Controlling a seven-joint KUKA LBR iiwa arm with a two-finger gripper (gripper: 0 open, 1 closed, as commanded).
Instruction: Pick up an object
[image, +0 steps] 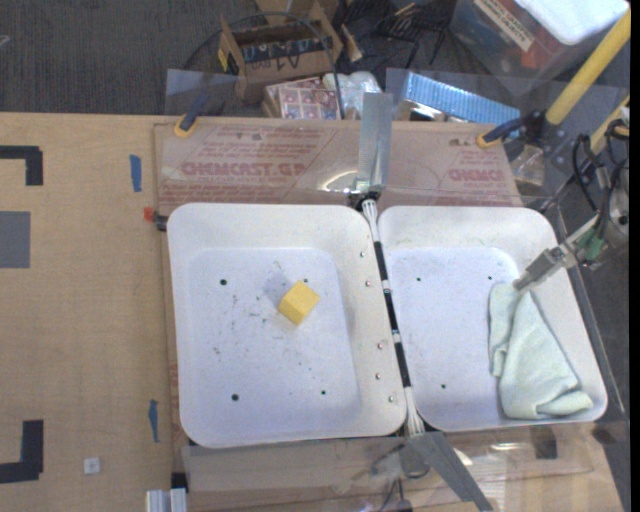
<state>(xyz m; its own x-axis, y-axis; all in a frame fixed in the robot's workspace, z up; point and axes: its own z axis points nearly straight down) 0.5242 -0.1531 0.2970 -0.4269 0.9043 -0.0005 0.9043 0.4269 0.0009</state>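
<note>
A small yellow block (298, 303) lies near the middle of the left white bin (200, 240). A pale, crumpled cloth (533, 360) lies along the right side of the right white bin (450, 250). My gripper (528, 278) reaches in at a slant from the right edge. Its grey tip sits at the cloth's upper corner, touching it or just above it. Most of the arm is outside the picture.
A metal divider (373, 150) stands behind the seam between the bins, with a clear sheet and clamps along the back. Boxes and clutter lie beyond the bench. The wooden benchtop (80, 300) stretches out to the left.
</note>
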